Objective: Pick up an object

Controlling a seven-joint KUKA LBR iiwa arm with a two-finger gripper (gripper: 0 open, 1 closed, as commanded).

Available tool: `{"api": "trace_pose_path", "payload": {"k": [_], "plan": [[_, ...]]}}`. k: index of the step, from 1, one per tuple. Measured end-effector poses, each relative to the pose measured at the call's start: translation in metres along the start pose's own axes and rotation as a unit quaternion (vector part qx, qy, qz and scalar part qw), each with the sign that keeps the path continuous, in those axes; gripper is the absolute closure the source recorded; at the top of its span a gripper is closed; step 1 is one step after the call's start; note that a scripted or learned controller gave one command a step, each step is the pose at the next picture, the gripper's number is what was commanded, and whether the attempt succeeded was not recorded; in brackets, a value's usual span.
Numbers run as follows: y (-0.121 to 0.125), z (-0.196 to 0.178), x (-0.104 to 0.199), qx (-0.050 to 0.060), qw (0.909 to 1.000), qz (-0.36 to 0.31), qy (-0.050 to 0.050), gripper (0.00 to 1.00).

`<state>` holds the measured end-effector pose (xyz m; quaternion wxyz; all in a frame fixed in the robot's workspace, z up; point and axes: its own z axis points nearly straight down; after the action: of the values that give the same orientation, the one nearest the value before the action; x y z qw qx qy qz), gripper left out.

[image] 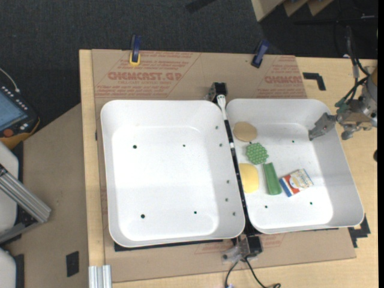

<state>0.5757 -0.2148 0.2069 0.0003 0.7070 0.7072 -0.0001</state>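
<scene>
**Gripper waiting at the right bin's far rim, nothing in it**

You are looking at five small objects, all lying in the right bin, and the green cylinder makes a handy landmark. Nearest to you, just right of the cylinder, a red, white and blue packet is lying flat on the bin floor. Touching the cylinder's left side, a yellow piece is sitting against the bin's left wall. Just beyond the cylinder's far end, a green knobbly ball is resting, and farther back again a tan disc is lying near the dividing edge.

Well to the right of the cylinder and beyond it, the gripper is hanging over the bin's far right rim, fingers spread apart and holding nothing.

For a clean pick, you are probably best aiming at the packet: it is standing apart from its neighbours, while the cylinder and the yellow piece are crowding each other. Centre over it, line the fingers across its short side, and descend straight.
</scene>
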Motion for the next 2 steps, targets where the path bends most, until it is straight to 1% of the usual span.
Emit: {"api": "trace_pose_path", "payload": {"k": [1, 2], "plan": [[-0.017, -0.015, 0.056, 0.001, 1.0000, -0.002, 0.002, 0.00], [-0.010, 0.023, 0.123, 0.002, 1.0000, -0.003, 0.002, 0.00]]}}
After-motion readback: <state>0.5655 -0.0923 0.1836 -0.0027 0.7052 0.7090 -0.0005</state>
